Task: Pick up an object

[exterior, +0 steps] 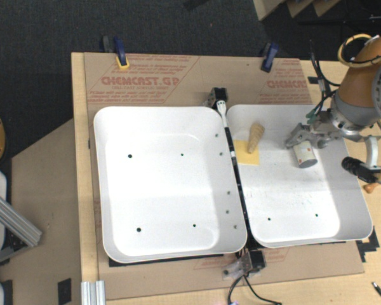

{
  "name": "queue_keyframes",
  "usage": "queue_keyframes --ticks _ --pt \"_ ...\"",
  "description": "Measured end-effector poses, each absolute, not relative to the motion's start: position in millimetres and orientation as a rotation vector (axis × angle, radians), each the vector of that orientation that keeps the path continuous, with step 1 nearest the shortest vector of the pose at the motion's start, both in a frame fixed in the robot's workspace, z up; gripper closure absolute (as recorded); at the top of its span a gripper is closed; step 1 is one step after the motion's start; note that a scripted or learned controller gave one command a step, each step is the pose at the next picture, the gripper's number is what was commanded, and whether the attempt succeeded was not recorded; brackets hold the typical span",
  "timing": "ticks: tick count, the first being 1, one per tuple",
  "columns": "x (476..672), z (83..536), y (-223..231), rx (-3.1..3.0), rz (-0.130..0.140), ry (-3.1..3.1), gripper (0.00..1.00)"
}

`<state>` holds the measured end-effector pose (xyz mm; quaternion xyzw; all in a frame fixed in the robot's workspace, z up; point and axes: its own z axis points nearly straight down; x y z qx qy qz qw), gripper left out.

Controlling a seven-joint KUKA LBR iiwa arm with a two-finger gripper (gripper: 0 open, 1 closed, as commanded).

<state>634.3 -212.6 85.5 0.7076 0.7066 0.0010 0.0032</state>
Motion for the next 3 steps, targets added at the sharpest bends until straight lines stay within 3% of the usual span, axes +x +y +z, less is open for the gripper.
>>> queue_keyframes --ticks 1,2,3 --pt "600.3 84.8 -199.0 2.226 -0.003 2.223 0.0" --pt "621.5 85.1 -213.5 2.22 0.002 2.223 0.0" --pt "588.1 143.9 -224.5 2.222 0.0 2.219 0.0"
